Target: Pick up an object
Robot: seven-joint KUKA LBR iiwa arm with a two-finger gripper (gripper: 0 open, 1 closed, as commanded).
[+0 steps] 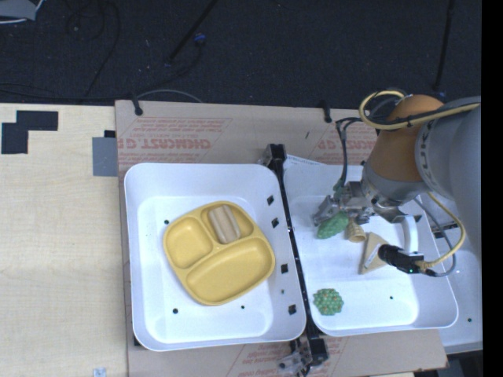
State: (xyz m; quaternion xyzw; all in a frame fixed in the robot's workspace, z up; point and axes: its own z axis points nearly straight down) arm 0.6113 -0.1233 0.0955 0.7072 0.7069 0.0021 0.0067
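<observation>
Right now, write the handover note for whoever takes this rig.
Gripper: low in the right bin, at a green object; whether it holds anything cannot be told.
Things: green bumpy ball near the right bin's front; tan wedge pieces mid-bin. Yellow divided tray in the left bin, a tan piece in one compartment.
Done: nothing visibly lifted.
Left: secure one object and raise it.

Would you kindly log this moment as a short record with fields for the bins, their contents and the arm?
left bin: yellow tray, three compartments; a tan piece lies in its upper right compartment
right bin: green ball near the front; green item and tan wedge further back
arm: reaches in from the right over the right bin
gripper: low by the green item
grasp: cannot tell
</observation>
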